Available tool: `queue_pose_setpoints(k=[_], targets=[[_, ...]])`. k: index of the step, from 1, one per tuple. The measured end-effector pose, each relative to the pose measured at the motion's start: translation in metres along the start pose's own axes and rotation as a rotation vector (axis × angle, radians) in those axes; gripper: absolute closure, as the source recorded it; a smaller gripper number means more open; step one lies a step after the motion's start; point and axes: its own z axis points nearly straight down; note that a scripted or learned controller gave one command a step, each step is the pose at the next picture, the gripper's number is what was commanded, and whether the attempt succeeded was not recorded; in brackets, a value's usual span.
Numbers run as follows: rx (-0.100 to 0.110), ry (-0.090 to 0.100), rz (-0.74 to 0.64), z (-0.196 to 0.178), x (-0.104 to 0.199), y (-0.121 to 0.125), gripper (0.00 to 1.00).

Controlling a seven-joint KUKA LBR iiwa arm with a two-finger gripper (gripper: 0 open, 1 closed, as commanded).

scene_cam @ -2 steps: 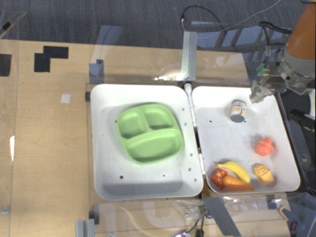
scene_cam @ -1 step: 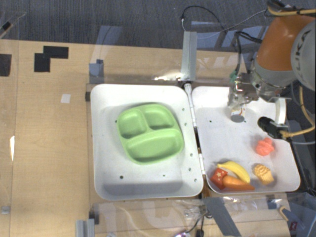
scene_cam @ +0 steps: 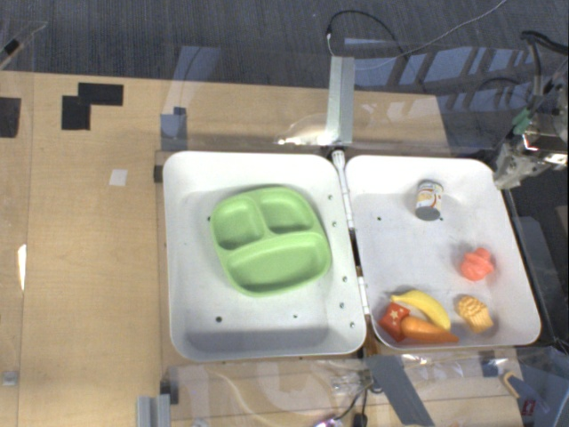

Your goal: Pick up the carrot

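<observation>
The approach had not begun: the carrot [scene_cam: 428, 331] lay untouched beside the banana [scene_cam: 424, 307], well apart from the arm; finger state couldn't be told.

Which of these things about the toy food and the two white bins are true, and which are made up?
1. The carrot lies in the right bin, near its front edge. True.
2. The green plate sits in the same bin as the carrot. False: it is in the left bin.
3. The banana lies right next to the carrot. True.
4. The small can stands on the green plate. False: it stands in the right bin, toward the back.
5. The pincer is holding the carrot. False: the carrot lies in the bin with nothing gripping it.
</observation>
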Motion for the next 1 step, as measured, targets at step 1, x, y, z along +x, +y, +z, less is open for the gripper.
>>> queue_pose_setpoints(k=[1], targets=[[0.001, 0.002, -0.387, -0.0006, 0.0426, -0.0326, 1.00]])
